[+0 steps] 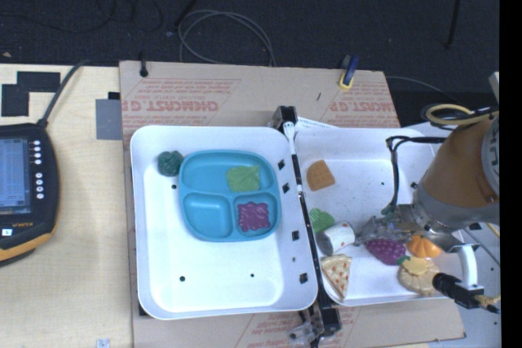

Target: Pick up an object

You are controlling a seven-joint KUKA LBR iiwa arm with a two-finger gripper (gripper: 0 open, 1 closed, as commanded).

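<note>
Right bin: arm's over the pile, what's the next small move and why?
Probably a short straight descent onto the purple grapes. The pincer sits just above them in the right bin, with nothing visibly held. The white cup and orange piece lie close on either side, so any sideways drift risks nudging them instead. Whether the pincer is open can't be made out.

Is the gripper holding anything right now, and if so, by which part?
Cannot be told. The gripper is low in the right bin beside the purple grapes, its tip hidden.
</note>
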